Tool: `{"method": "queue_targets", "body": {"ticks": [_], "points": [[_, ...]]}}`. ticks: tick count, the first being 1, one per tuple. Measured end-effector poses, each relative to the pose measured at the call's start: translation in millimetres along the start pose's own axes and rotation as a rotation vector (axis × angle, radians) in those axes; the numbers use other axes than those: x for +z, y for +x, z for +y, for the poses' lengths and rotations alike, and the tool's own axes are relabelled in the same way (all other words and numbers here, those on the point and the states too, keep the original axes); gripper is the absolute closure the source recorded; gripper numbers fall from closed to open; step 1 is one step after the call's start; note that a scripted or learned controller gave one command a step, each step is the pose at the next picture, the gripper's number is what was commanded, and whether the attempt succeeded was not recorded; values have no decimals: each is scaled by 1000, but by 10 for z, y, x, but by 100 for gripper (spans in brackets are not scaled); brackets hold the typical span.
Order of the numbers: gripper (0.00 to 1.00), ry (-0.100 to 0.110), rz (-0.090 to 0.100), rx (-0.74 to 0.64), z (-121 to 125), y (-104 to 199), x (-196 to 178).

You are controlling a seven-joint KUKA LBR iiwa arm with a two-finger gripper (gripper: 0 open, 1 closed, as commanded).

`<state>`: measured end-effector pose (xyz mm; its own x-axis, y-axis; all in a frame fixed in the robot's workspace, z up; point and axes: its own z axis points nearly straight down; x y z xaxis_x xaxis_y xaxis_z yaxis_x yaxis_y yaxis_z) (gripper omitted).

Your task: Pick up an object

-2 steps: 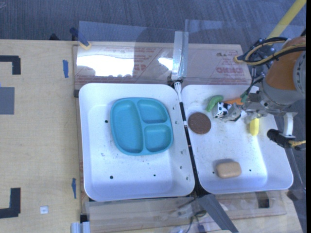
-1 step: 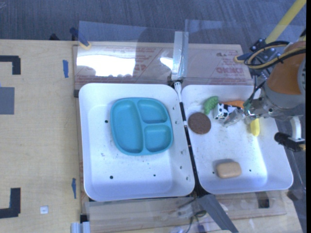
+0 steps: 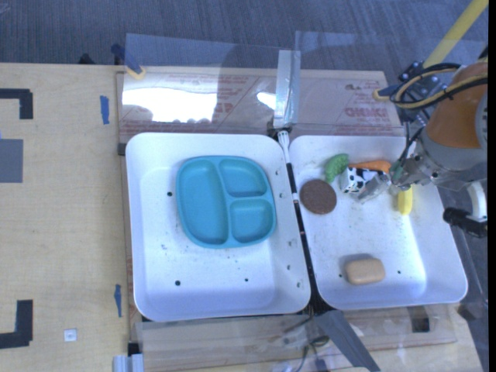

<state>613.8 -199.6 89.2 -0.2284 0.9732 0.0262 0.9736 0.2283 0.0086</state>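
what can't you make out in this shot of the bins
- Gripper, camera view: too small and blurred against the toys to read its state.
- Black-and-white toy: partly covered by the gripper; its kind is unclear.
- Orange item: mostly hidden behind the gripper.
- Arm: cut off by the right edge.

Red lettering stood on the clear plastic panels (image 3: 232, 91) behind the two bins, one patch near the back edge of the left panel and another on the right panel (image 3: 356, 99) toward its far right corner. It showed mirrored or faint through the plastic and was too small and blurred to read. No other text, number or brand could be made out.
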Motion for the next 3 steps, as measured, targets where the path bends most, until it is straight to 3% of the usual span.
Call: {"method": "queue_targets", "body": {"ticks": [1,2,3], "points": [[0,-4,-27,342,-108,374,16],[0,76,-21,459,285,336,43],[100,71,-21,461,306,352,-54]]}}
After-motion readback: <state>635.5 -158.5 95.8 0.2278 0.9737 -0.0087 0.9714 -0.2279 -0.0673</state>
